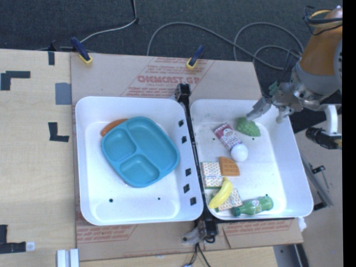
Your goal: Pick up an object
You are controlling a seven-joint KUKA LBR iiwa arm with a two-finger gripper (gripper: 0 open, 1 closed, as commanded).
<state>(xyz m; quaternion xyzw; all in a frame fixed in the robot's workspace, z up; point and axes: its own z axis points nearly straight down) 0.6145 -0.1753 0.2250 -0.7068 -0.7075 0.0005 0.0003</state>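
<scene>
One leafy green lump (248, 127) lies in the right white bin (289, 154), near its far wall. Two slim fingers (257, 110) spread apart just above it, pinching nothing. Nearby lie a smooth white egg (239, 152), a curved banana (222, 193) and a green bottle (253, 206).

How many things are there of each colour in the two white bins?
Blue: 1, the tray
Orange: 2, the thing under the tray and the cracker
Green: 2, the leafy thing and the bottle
Yellow: 1, the banana
White: 1, the egg
Red-and-white: 3, the packets
Total: 10
</scene>
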